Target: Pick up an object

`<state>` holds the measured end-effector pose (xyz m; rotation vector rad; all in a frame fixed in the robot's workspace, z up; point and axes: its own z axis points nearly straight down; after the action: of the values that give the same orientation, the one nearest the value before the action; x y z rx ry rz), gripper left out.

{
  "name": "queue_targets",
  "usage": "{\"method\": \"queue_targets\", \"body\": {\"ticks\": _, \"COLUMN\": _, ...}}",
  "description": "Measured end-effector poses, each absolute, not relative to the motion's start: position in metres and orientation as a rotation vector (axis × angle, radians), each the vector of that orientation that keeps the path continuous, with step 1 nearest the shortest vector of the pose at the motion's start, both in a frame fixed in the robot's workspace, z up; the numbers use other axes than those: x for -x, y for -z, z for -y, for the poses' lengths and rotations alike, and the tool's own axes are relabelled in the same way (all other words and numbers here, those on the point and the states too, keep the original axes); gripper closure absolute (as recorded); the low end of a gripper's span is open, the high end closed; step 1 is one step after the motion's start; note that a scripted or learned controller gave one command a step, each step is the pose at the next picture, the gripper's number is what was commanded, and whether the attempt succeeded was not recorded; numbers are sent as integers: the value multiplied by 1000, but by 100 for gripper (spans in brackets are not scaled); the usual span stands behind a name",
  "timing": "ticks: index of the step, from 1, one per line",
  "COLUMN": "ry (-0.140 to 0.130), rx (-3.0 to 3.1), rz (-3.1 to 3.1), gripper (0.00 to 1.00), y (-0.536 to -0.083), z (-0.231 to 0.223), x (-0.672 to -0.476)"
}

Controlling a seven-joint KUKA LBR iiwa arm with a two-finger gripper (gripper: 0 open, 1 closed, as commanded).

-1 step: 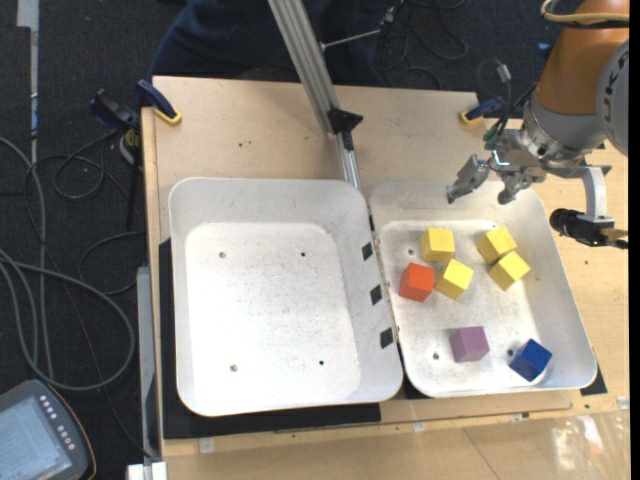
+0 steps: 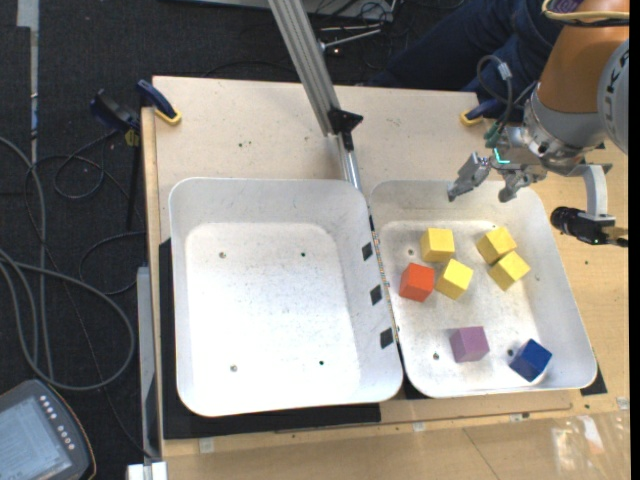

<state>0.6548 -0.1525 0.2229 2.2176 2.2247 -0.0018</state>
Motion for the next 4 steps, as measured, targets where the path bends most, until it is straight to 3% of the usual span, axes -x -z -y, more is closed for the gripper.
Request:
{"method": "queue_targets", "body": {"ticks": 2, "ry": 5, "rx": -2221, "rz": -2227, "gripper": 0, "y": -113, "z": 142, "x": -650}}
{"method": "queue_targets", "body": {"ticks": 3, "ry": 3, "rx": -2220, "rz": -2225, "gripper": 0, "y": -94, "z": 141, "x": -650}}
{"method": "queue_targets", "body": {"ticks": 4, "ry": -1, "rx": -2219, "rz": -2222, "gripper": 100, "y": -106, "z": 141, "x": -650}}
